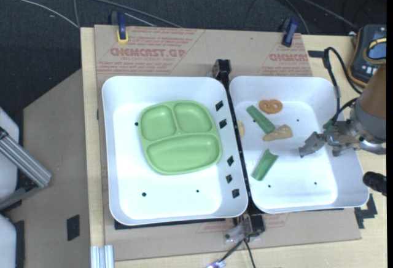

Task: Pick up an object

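Observation:
The right bin (319,190) holds several small items: an orange pretzel (270,106), a thin green stick (258,118), a tan wedge-shaped piece (278,133) and a short green cylinder (264,164). My gripper (310,145) reaches in from the right and hangs over the bin's right half. It is to the right of the tan piece and the green cylinder, apart from both, and I see nothing held in it. The grey arm with its orange band rises at the frame's right edge.
A green divided plate (180,136) lies in the left bin (113,156). Black clips line the wall between the bins. Two blue clamps (122,32) (288,30) grip the cardboard-topped bench at the back. A handheld device (371,55) with a cable sits far right.

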Controlling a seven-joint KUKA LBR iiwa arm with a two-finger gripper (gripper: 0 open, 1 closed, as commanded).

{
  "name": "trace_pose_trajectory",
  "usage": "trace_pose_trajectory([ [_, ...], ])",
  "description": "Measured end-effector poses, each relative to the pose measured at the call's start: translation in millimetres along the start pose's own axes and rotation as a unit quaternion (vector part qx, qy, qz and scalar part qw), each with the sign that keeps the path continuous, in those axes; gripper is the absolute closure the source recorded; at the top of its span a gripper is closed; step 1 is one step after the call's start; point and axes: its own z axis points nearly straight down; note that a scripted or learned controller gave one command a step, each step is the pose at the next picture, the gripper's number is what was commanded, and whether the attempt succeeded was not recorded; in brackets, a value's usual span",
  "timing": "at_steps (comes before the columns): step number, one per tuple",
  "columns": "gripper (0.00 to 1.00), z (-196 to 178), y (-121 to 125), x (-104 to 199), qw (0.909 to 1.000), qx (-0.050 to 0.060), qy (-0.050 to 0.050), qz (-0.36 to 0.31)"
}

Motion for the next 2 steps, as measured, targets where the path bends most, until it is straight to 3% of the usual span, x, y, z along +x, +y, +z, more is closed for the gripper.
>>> trace_pose_trajectory([
  [1,0.00,59.3,7.4,3.8,1.0000,0.000,0.000,0.000],
  [2,1.00,45.2,8.2,3.1,1.0000,-0.003,-0.001,0.000],
])
